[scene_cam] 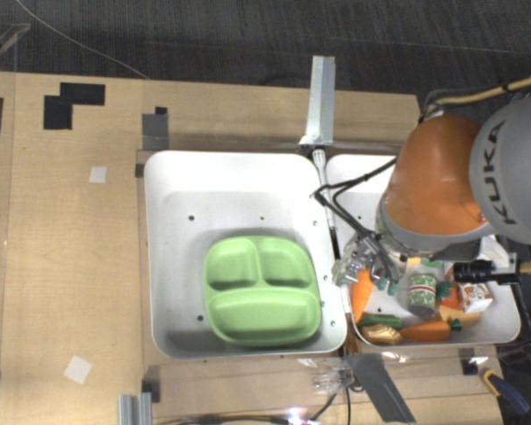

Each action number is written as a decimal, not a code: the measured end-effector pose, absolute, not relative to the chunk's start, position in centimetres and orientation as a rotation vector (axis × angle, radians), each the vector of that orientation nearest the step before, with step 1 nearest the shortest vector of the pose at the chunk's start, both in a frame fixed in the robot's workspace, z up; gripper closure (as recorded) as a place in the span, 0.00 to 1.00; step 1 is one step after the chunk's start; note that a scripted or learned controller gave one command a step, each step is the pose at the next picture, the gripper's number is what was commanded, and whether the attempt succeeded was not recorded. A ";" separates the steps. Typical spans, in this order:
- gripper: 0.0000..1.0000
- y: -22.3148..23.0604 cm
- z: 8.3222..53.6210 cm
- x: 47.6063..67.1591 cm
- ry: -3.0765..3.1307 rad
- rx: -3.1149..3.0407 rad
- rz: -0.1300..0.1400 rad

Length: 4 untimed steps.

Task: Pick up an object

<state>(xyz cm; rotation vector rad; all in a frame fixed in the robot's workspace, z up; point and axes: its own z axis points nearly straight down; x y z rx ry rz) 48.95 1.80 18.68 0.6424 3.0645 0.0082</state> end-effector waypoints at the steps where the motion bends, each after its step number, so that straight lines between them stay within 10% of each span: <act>1: 1.00 0.0 23.8 49.4 3.072 0.590 0.005; 2: 1.00 -5.4 31.8 59.2 2.905 1.163 0.005; 3: 1.00 -10.5 29.8 65.5 2.910 1.171 -0.001; 4: 1.00 -13.0 28.2 66.4 3.009 0.869 0.001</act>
